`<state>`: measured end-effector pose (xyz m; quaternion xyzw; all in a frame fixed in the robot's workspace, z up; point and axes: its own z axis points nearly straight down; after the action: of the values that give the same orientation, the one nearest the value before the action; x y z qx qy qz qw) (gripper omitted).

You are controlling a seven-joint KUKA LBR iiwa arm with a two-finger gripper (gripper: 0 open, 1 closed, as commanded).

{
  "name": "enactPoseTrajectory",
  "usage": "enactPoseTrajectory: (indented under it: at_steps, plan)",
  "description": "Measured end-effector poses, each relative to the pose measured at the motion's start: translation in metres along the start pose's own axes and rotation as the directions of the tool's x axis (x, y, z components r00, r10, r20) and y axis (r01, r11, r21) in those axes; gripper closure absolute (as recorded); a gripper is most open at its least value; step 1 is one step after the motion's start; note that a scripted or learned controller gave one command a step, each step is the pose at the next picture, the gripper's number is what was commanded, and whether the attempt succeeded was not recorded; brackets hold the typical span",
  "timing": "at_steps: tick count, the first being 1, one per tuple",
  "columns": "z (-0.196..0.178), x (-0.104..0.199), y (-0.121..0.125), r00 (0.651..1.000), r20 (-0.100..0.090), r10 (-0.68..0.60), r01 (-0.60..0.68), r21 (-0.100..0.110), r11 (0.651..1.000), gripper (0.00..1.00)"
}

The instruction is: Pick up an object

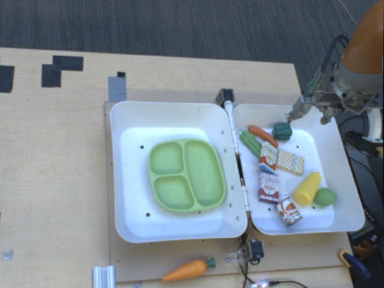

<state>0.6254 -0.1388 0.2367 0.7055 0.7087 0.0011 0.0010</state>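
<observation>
a: where do you have room to move?

b: your gripper (309, 105) hangs over the far rim of the right bin (342, 161), near its far right corner. the bin floor under it is bare; the things sit nearer the divider and the near wall. the left bin (129, 179) carries just a green divided plate (186, 174), with open white floor all round it.

a: what crowds the things you might pick up?

b: a dark green round toy (282, 131) lies closest to the gripper, touching the tip of an orange carrot (262, 135). beside that lies a green pod (250, 143). then small printed cartons (281, 159) packed together, a red-and-white can (289, 211) by the near wall, a yellow piece (306, 188) and a light green ball (324, 197) touching each other.

a: anything you can't make out?

b: the fingers are small and dark against the rim; you cannot tell whether they are spread or pressed together. the arm (363, 47) is cut off at the right edge. a second carrot (187, 270) lies on the bench (54, 179), outside the bins.
</observation>
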Motion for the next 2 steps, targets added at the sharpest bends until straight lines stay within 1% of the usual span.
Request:
enactPoseTrajectory:
  at_steps: [1,2]
  plan:
    - [0.121,-0.005,-0.009,1.0,0.0,0.003,-0.003,0.003,1.0,0.0]
    - [0.142,0.024,-0.058,1.0,0.01,0.005,-0.004,-0.031,1.0,0.0]
